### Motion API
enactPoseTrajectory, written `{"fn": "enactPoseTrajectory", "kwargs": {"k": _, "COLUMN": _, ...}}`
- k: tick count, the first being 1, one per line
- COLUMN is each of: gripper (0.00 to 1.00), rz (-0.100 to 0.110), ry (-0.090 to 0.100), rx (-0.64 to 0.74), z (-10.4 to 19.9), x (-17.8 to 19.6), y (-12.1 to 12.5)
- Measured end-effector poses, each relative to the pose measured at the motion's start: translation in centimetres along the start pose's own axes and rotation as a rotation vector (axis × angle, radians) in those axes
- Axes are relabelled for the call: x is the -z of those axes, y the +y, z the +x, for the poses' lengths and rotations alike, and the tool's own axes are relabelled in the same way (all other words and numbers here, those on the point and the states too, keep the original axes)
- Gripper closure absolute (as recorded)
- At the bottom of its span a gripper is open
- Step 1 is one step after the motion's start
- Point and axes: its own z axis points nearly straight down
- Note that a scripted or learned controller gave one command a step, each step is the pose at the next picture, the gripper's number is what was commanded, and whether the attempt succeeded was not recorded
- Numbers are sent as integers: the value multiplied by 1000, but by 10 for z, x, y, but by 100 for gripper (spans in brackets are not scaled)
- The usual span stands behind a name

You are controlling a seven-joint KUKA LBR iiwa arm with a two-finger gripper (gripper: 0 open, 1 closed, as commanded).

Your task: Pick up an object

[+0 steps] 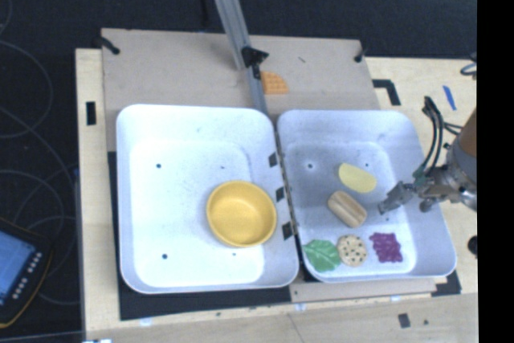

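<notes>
The right bin [418, 142] holds a pale yellow oval piece [356, 177], a tan bread roll [347, 209], a green leaf [321, 255], a chocolate-chip cookie [352, 250] and a purple grape bunch [387, 247]. A yellow bowl [241, 213] sits upright in the left bin [161, 140]. My gripper [408, 201] hangs over the right bin's right side, to the right of the bread roll and above the grapes. Its fingers are spread open with nothing between them, and it touches none of the objects.
A slanted metal post [229, 8] rises behind the seam between the bins, with a small orange patch [274, 83] on the board near its base. Cables trail at the arm's wrist [434, 132]. A tablet [16, 265] lies off the bench at lower left.
</notes>
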Motion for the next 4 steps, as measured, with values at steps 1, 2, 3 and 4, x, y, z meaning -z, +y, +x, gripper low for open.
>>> {"fn": "enactPoseTrajectory", "kwargs": {"k": 1, "gripper": 0, "rz": 0, "ry": 0, "rx": -2, "z": -1, "x": -60, "y": 7}}
{"fn": "enactPoseTrajectory", "kwargs": {"k": 2, "gripper": 0, "rz": -6, "ry": -3, "rx": -3, "z": -3, "x": -87, "y": 7}}
{"fn": "enactPoseTrajectory", "kwargs": {"k": 3, "gripper": 100, "rz": -12, "ry": -3, "rx": -7, "z": -3, "x": -75, "y": 9}}
{"fn": "enactPoseTrajectory", "kwargs": {"k": 4, "gripper": 100, "rz": -13, "ry": -2, "rx": 4, "z": 2, "x": -14, "y": 8}}
